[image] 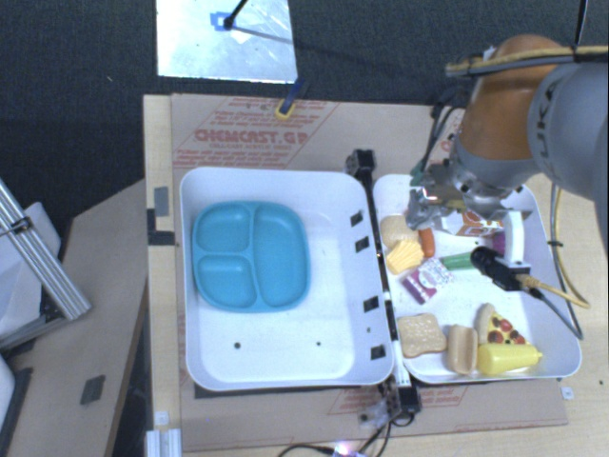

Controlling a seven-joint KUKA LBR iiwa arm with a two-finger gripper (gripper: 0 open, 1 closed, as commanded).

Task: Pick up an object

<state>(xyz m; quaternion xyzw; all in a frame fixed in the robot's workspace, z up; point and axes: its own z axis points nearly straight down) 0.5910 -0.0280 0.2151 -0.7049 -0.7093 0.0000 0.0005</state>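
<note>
The pincer [425, 208] sits low in the upper part of the right bin [561, 350], right of frame centre, above the orange carrot [427, 243] and yellow corn piece [403, 254]; whether it is apart or together I cannot tell. Toys crowd closely here, so a descent may nudge neighbours or catch two. The blue tray [251, 255] lies in the left bin [333, 350].

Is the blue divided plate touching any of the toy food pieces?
Apart. The camera view shows the blue divided plate alone in the left bin, with the bins' walls between it and the toy food.
</note>
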